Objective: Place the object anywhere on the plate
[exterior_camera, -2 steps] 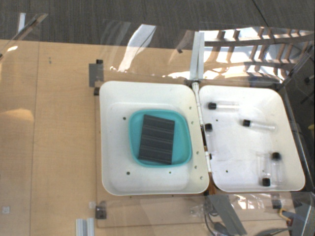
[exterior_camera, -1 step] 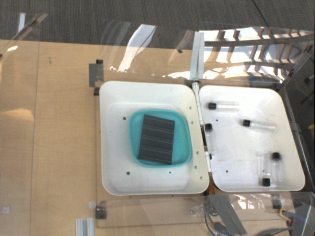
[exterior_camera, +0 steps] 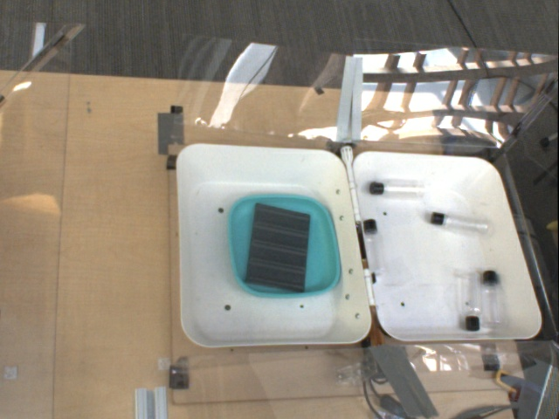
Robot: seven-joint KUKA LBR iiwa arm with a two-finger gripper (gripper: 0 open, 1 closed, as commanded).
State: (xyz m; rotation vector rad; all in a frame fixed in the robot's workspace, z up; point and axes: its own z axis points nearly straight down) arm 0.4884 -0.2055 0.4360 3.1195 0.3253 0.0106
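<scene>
dark ribbed block [exterior_camera: 279, 247] lies flat on teal plate [exterior_camera: 325, 264] in left bin [exterior_camera: 201, 312]; placement looks done, nothing left. pincer state: cannot tell.

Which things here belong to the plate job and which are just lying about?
Job:
- dark ridged block, lying on the plate
- teal plate, in the left bin

Lying about:
- clear tubes with black caps, scattered in the right bin

Dark grey ribbed block [exterior_camera: 279, 247] on teal plate [exterior_camera: 325, 264]; both bins white, left bin [exterior_camera: 205, 260] and right bin [exterior_camera: 437, 295]; clear tubes [exterior_camera: 457, 223] black-capped; table [exterior_camera: 83, 234] pale tan wood
</scene>
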